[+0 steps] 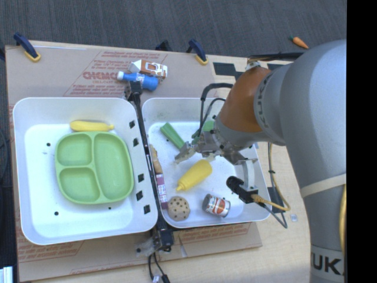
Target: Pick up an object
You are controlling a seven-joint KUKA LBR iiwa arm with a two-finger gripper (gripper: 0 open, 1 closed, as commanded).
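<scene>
The tool (187, 151) hangs low in the right bin (169, 175), near its middle, and the yellow bottle (194, 175) lies on its side just below it, close but not visibly touching. A green block (172, 134) lies just up and left of the tool, tilted across the bin floor. Open or closed? I cannot tell, the arm's grey and orange bulk crowds over it from the right, and nothing shows in its grip. That same bulk hides the bin's right half and far corner. Along the bin's left wall sits a thin brownish and pink thing (156, 168), too narrow to make out. Near the front, a speckled ball (178, 207) and a small can (217, 206) lie apart from each other, both beyond the bottle. Over in the left bin (29, 158), a green divided plate (94, 167) with a banana (92, 125) just behind it. On the counter (70, 69) behind the bins lie a blue and white tube (139, 79) and a small box (152, 69).
</scene>
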